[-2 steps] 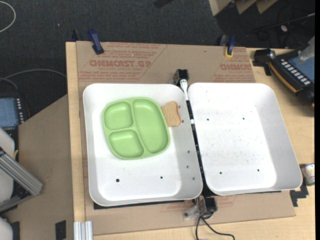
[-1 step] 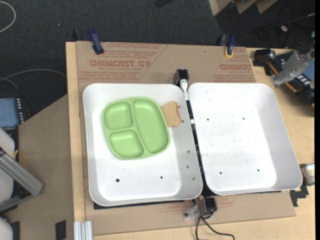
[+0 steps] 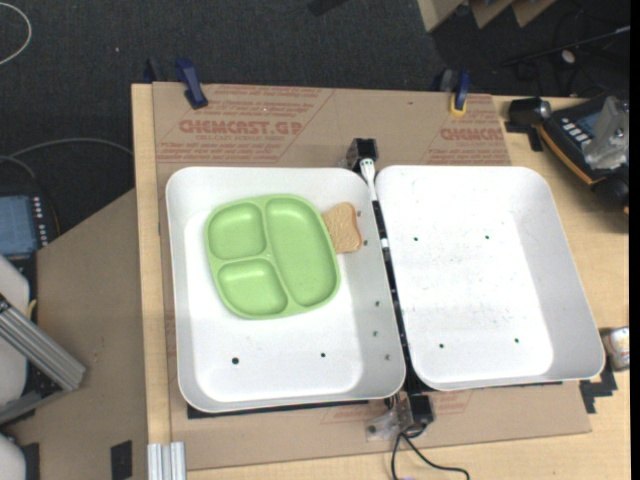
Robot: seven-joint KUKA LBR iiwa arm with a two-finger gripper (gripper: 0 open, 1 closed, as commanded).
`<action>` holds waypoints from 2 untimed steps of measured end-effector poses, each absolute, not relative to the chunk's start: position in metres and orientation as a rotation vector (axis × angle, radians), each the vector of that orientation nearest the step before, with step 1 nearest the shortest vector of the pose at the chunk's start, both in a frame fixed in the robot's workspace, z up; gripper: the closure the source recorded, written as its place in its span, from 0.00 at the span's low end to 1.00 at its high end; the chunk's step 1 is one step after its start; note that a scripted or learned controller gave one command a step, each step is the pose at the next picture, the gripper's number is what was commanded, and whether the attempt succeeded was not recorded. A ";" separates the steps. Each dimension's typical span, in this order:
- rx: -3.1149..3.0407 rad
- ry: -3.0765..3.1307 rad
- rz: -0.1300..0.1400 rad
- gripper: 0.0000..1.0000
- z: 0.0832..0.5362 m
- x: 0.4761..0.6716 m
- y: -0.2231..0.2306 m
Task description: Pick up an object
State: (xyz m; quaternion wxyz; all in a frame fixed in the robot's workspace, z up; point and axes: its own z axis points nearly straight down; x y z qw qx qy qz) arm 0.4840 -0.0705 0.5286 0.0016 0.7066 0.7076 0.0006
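Note:
A light green divided plate (image 3: 272, 256) with three compartments lies flat in the upper middle of the left bin (image 3: 270, 378). A small tan flat piece, like a slice of toast (image 3: 344, 228), rests against the plate's upper right rim, close to the bin's right wall. Both sit apart from the right bin (image 3: 480, 268).
The two white bins stand side by side on a cardboard-covered bench (image 3: 250, 118), held by a blue clamp (image 3: 190, 83) and a second clamp (image 3: 459, 93) at the far edge. Dark equipment (image 3: 585, 138) sits beyond the right bin's far corner. Cables (image 3: 415, 448) hang at the front.

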 end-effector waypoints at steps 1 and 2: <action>2.226 2.233 -0.014 1.00 0.405 0.478 -0.037; 2.214 2.236 -0.003 1.00 0.390 0.479 0.047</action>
